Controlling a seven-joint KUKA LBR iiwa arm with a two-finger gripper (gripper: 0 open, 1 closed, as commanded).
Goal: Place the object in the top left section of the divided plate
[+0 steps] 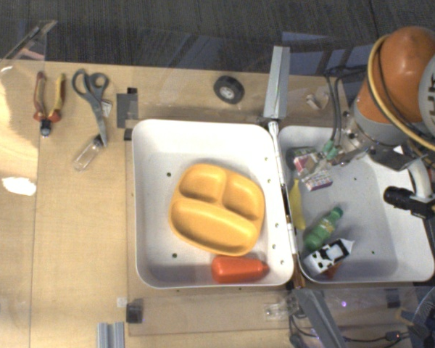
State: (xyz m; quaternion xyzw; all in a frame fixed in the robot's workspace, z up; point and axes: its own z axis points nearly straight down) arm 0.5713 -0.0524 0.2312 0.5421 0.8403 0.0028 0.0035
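The yellow divided plate [217, 209] lies in the middle of the left bin [152, 194], slightly rotated. Its top left section [203, 182] holds nothing. An orange-red oblong object [238, 269] lies on the bin floor just in front of the plate, touching its near rim. My gripper [338, 151] hangs over the back left part of the right bin [406, 267], next to a pink and white packet [313, 174]. Nothing shows in its grasp. The grey arm with its orange band [406, 56] comes in from the upper right.
The right bin holds a green bottle [323, 229], a black and white toy [328, 256] and a yellow piece [297, 205] along its left wall. Scissors [94, 100], pliers [47, 100] and a tape roll [229, 89] lie on the bench behind the bins.
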